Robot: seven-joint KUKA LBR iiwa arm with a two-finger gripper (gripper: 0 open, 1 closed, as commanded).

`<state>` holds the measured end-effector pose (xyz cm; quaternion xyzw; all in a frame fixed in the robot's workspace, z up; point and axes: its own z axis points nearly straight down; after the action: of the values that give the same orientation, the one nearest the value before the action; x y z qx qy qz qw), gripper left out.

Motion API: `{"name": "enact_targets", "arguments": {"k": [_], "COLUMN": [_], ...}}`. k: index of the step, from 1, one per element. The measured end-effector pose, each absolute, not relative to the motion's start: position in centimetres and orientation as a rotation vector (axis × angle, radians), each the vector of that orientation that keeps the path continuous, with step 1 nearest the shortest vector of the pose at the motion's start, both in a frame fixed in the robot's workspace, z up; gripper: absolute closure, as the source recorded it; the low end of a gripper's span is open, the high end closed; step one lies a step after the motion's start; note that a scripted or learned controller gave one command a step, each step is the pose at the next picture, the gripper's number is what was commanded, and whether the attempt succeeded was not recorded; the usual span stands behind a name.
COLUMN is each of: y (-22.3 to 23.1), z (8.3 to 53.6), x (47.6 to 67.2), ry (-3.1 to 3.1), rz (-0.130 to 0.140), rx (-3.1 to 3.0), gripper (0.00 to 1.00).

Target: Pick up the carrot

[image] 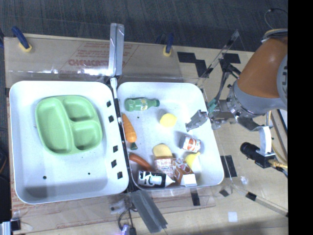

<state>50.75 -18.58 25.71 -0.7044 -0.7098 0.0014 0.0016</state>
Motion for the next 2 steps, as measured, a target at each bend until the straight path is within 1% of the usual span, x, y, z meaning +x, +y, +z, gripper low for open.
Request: {"name": "enact_targets", "arguments": {"k": [1, 2], "y": [-18.54, -18.53], "z": [26.7, 26.7], "x": [50.81, 50.81], "ry": [-2.233, -2.234], "rz": [0.006, 0.007], "rx": [-2.204, -2.204], "gripper": [1.0, 0.0]}}
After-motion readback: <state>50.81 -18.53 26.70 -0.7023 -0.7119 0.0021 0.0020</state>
